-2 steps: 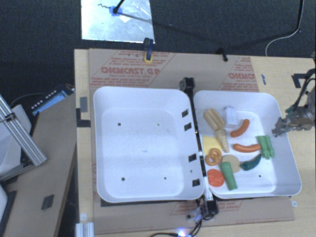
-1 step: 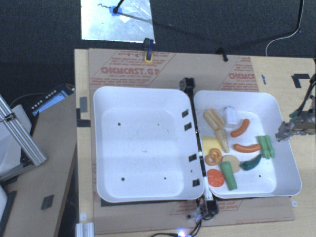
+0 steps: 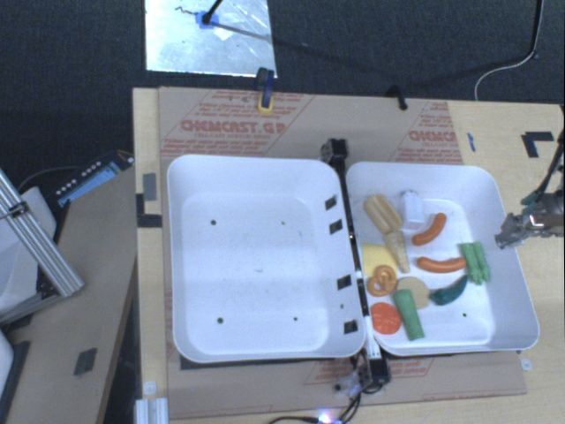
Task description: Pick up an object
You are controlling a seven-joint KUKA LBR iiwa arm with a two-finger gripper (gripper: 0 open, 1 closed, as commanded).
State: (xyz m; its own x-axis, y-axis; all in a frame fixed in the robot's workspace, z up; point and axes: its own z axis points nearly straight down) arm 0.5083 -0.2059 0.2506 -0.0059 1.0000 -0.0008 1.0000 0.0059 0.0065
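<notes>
Toy food crowds the right bin: an orange sausage slants up to the right, a second sausage lies almost level, a green piece runs lengthwise down the bin. Beside it, the left bin on the counter. The gripper hangs at the right bin's right rim, outside it, touching nothing; how its grasp is set, I cannot tell.

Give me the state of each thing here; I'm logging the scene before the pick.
Gripper: at the right bin's right rim, holding nothing visible.
Right bin: holds toy food.
Two sausages: lying flat, apart.
Pretzel: flat, beside the tomato slice.
Left bin: upright on the bench.
</notes>
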